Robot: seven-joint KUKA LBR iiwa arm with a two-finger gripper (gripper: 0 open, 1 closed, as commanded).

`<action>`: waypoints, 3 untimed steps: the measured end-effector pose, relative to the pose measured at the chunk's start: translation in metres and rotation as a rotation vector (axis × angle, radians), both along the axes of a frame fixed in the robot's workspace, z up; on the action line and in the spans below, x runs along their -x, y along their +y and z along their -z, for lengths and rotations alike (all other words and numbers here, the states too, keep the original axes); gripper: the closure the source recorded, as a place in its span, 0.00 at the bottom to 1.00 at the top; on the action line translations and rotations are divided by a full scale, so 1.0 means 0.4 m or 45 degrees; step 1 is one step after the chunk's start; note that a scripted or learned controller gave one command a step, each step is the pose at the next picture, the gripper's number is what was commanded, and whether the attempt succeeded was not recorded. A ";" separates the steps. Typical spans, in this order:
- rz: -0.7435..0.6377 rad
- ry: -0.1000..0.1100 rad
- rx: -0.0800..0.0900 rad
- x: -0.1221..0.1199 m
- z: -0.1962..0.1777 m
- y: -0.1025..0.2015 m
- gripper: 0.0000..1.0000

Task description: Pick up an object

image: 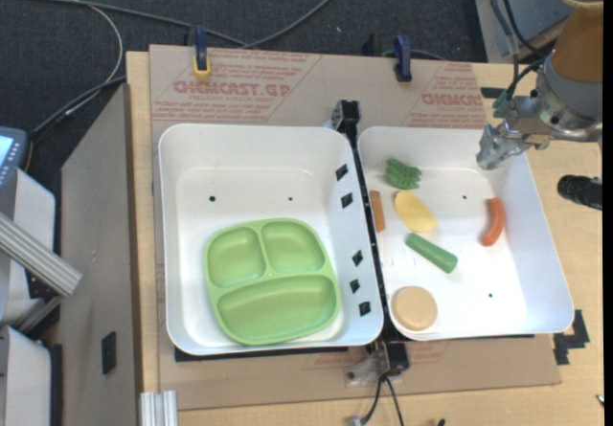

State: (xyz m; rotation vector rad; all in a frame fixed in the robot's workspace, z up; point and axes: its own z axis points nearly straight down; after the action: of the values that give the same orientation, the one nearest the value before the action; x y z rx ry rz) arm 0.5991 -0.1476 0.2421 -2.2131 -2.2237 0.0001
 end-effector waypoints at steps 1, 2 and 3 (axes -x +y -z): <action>0.000 0.000 0.001 0.026 0.014 0.107 1.00; -0.001 0.000 0.000 0.036 0.030 0.221 1.00; 0.000 0.001 0.001 0.065 0.057 0.351 1.00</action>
State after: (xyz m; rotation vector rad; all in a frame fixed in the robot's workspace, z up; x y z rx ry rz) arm 0.5731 -0.0073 0.2193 -2.2127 -2.2242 0.0019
